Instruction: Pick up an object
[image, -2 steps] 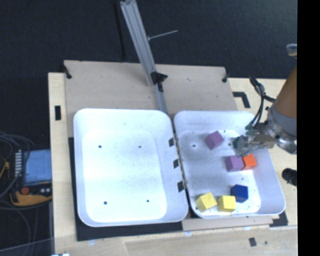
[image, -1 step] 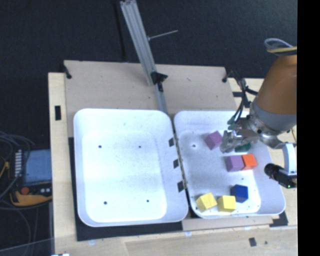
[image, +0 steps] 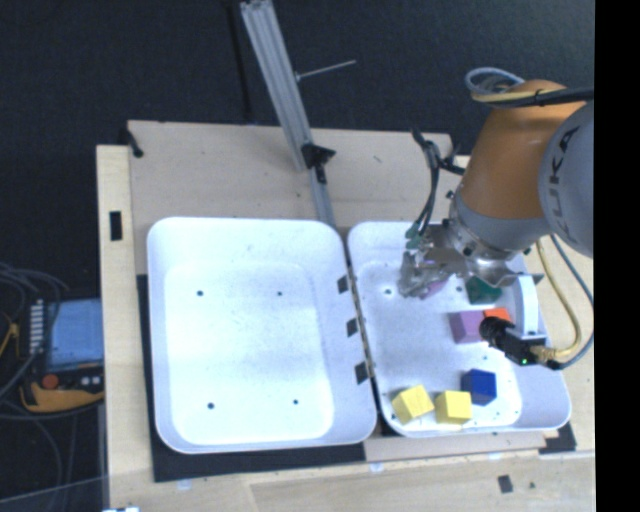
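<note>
Robotics lab, plywood bench with two white bins, metal camera pole, loose cables

Hidden and unclear parts around the right bin

The gripper is blurred, so its state cannot be told. The arm covers the right bin's far corner and most of a green object. An orange object is partly hidden behind black hardware. The table's near edge is cut off.

White bins, two yellow blocks, blue block, purple block
</note>
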